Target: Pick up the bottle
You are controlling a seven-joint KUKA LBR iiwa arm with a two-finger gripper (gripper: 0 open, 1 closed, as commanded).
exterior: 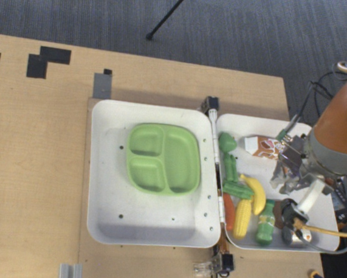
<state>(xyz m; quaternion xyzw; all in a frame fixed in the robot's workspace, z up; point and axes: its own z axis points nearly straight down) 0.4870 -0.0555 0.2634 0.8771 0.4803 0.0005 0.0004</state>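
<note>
**Gripper low over the crowded right bin**

The gripper (292, 177) hangs over the right bin (328, 245); whether it is open or closed cannot be told, and nothing is seen in its hold. The green bottle (265, 228) lies near that bin's front edge, just beside the yellow corn cob (241, 218) and banana (255, 194). Toys crowd its left side. The left bin (102, 214) holds a green divided plate (162, 159) with bare floor around it
</note>
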